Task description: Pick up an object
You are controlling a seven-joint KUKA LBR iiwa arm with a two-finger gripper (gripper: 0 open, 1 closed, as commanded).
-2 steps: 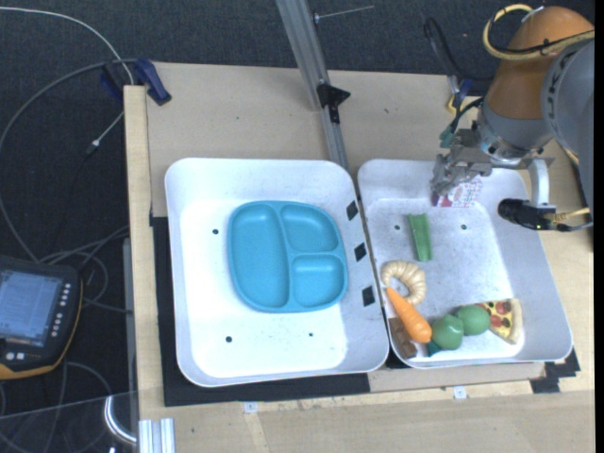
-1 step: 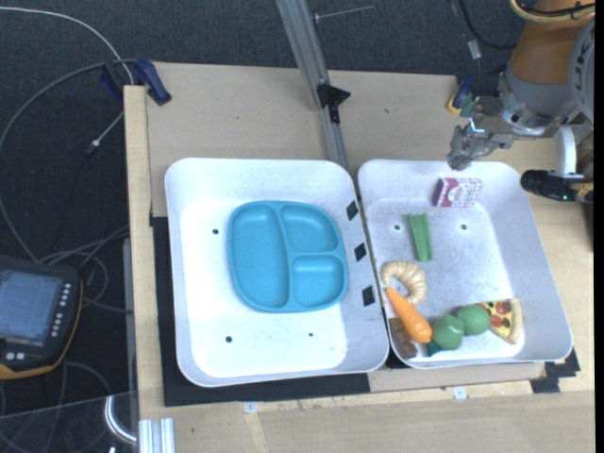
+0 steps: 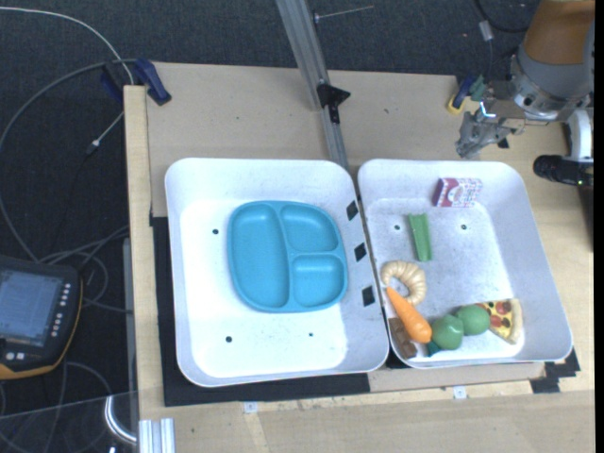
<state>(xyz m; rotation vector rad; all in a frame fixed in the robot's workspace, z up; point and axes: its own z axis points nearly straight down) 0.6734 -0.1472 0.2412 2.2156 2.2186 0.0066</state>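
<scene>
My gripper point(image 3: 481, 142) hangs over the bench just beyond the back edge of the right bin point(image 3: 538, 253), open with nothing between its fingers. Closest to it, inside the bin's back corner, lies a small pink and white carton point(image 3: 458, 192). A green stick point(image 3: 419, 237) lies mid-bin. Along the front sit a beige ring point(image 3: 404, 279), an orange carrot point(image 3: 409, 317), a green fruit point(image 3: 461, 327) and a pizza slice point(image 3: 503, 318). The grey arm with its orange band point(image 3: 557, 26) comes in from the top right.
The left bin point(image 3: 189, 253) holds a blue divided plate point(image 3: 286, 255). A slanted metal pole point(image 3: 307, 55) runs down between the bins' back corners. A blue clamp point(image 3: 146, 78) grips the bench's far left corner. A pendant screen point(image 3: 33, 314) and cables lie left of the bench.
</scene>
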